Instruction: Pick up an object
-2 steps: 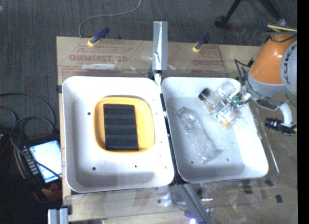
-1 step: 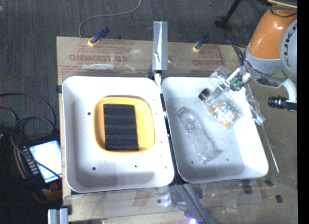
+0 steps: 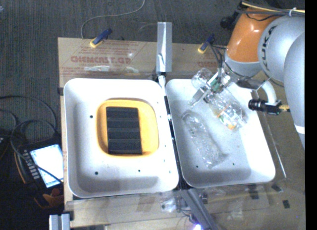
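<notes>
Jaws (image 3: 214, 86) are hanging over the right white bin's (image 3: 257, 167) far side; their opening is unclear. Clear plastic bottle (image 3: 200, 137) is lying mid-bin, so descending squarely across its body seems wisest.

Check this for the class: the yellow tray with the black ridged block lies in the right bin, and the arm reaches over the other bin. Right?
Not quite. The camera view shows the yellow tray with the black block in the left bin; the arm reaches over the right bin.

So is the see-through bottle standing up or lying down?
Lying down. The clear plastic bottle rests on its side on the floor of the right bin, stretched slantwise from upper left to lower right.
</notes>
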Robot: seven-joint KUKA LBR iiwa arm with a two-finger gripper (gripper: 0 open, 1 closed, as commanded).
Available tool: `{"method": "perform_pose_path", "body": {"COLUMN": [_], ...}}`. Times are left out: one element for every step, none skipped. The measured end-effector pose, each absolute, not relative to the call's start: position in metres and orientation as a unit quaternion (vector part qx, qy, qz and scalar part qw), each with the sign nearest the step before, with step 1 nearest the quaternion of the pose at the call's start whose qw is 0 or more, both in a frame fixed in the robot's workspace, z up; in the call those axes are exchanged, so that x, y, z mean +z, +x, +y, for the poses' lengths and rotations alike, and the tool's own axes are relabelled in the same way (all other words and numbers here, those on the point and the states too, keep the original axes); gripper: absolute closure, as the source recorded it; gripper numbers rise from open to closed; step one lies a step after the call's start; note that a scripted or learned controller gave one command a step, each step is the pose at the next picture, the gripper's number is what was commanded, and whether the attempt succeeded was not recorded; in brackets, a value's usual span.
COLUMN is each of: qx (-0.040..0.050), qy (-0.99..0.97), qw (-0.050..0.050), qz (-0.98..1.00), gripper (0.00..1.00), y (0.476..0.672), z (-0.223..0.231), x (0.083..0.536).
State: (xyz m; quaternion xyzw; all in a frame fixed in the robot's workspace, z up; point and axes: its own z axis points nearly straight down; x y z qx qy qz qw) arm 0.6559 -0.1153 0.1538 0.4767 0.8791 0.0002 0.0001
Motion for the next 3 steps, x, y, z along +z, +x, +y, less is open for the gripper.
{"method": "perform_pose_path", "body": {"qx": [0.0005,0.001,-0.0003], "qy": [0.476,0.476,0.563], "qw": [0.0,0.001,0.0], "qz": [0.879,0.88,0.826], "gripper": [1.0,1.0,1.0], "y": [0.656,0.657,0.668], "z": [-0.114,-0.113,-0.104], "x": [0.163,0.172,0.187]}}
